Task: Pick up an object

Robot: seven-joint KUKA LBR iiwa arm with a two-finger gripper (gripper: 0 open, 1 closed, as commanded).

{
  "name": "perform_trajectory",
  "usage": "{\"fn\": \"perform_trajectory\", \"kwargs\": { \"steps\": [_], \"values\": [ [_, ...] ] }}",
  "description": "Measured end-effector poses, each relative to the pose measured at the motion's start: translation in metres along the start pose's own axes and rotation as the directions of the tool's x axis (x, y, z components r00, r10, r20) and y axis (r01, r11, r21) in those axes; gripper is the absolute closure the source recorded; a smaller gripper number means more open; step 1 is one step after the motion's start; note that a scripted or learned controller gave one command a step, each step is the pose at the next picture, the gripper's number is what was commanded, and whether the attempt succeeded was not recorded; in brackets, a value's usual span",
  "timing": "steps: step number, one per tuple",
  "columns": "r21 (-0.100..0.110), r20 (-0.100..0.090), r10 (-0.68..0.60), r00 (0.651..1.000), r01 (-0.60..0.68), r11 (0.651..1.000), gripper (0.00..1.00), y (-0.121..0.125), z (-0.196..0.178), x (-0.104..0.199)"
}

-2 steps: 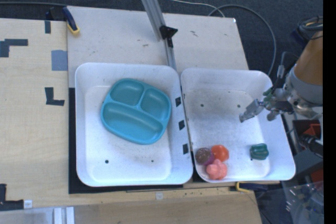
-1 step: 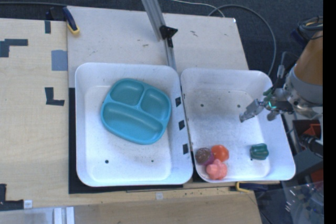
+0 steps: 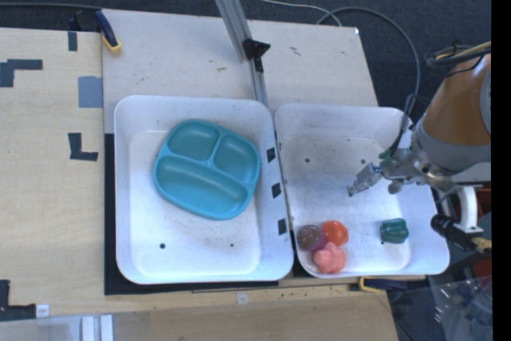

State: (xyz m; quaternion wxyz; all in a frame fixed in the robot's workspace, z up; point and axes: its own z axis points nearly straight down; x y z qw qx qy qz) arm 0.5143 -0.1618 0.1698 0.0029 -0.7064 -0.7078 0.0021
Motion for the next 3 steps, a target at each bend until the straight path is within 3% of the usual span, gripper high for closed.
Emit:
{"fn": "perform_trajectory", "kwargs": {
  "steps": [1, 2, 3],
  "values": [
    [0.002, -0.001, 0.001, 1.0, -0.001, 1.0, 0.0, -0.005, 0.064, 0.004],
    [-0.006, 0.002, 0.001, 1.0, -0.001, 1.0, 0.0, -0.005, 0.081, 0.004],
    [-0.005, 0.001, 0.0, 1.0, 0.0, 1.0, 1.0, -0.005, 0.07, 0.005]
  ]
}}
